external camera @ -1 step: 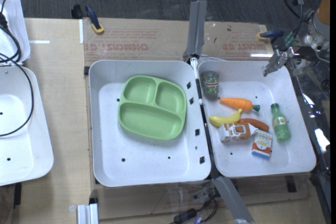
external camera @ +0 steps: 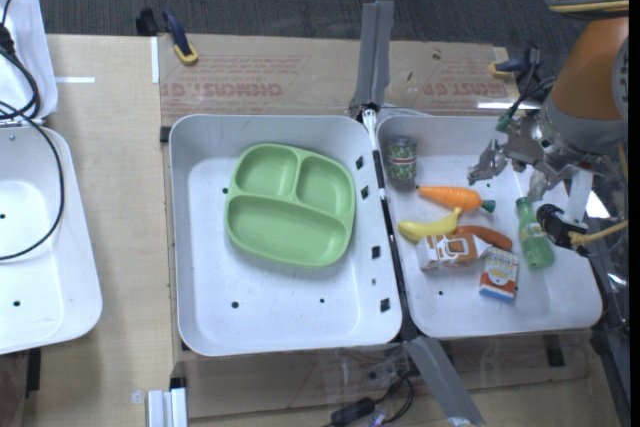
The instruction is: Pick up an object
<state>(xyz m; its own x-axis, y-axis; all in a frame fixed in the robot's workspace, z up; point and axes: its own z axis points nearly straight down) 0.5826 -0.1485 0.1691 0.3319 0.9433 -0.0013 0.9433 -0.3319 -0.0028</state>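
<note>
Camera view, hand (external camera: pixel 497 160) near right bin's (external camera: pixel 570 315) far edge, grip state unclear.

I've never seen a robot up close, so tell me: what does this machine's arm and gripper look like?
The arm is a rounded grey tube with a broad orange band above the wrist. A yellow-edged ring sits at its top, with dark cables running off it. The gripper is a cluster of grey and black metal parts, with a black-and-yellow cable beside it.

Left of and below the pincer (external camera: pixel 495 165), a carrot (external camera: pixel 452 198) lies flat with a banana (external camera: pixel 428 227) just beneath it. A sausage (external camera: pixel 484 236), carton (external camera: pixel 449 252) and small box (external camera: pixel 499 276) lie lower. A green bottle (external camera: pixel 533 233) sits below the pincer, and a can (external camera: pixel 400 160) stands well left.
</note>
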